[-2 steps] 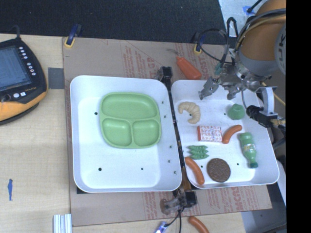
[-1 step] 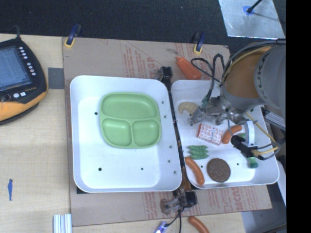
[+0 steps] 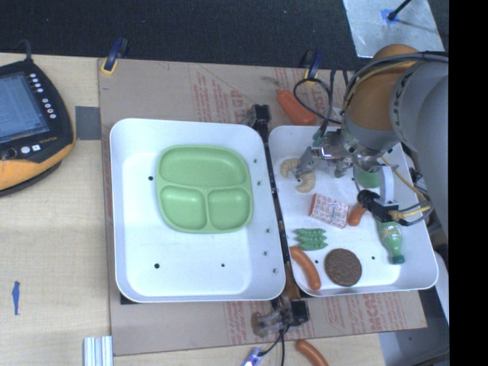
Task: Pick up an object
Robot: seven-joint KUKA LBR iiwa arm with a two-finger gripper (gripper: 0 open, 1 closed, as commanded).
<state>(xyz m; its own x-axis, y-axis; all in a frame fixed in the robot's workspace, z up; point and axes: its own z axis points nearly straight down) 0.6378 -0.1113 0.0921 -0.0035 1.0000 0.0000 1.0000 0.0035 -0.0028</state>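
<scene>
The end effector hangs low over the far left part of the right bin, just above a pale curved piece; whether it is open or closed cannot be told. Nearer in that bin lie a red-and-white packet, green pea pods, a sausage, a brown round cookie and a green bottle. The left bin holds a green divided plate.
</scene>
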